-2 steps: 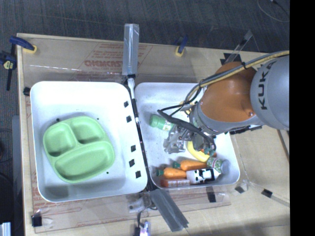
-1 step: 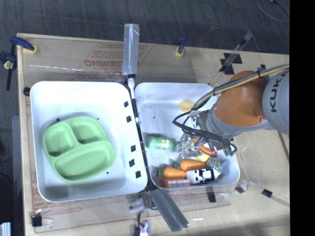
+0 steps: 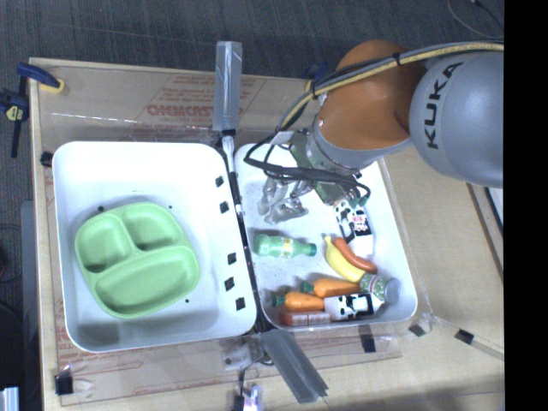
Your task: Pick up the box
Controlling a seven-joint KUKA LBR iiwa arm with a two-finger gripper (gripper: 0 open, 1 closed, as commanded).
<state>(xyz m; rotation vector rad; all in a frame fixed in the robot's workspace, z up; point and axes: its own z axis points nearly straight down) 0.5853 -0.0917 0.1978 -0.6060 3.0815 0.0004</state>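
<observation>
The box [image 3: 356,227] is a small white carton with black cow patches and a pink mark. It lies in the right bin [image 3: 405,268], toward the right wall and just above the banana. My gripper [image 3: 285,204] hangs over the upper left part of the same bin, to the left of the box and apart from it. Its metal fingers [image 3: 274,197] are open and point down at the bin floor with nothing between them. The orange wrist band and grey arm cover the bin's top right corner.
Below the gripper lies a green bottle [image 3: 284,247]. A banana [image 3: 345,262], carrots [image 3: 300,300], a sausage [image 3: 301,318] and a second cow-patterned container [image 3: 361,302] crowd the bin's lower right. The left bin [image 3: 77,165] holds a green divided tray [image 3: 137,257].
</observation>
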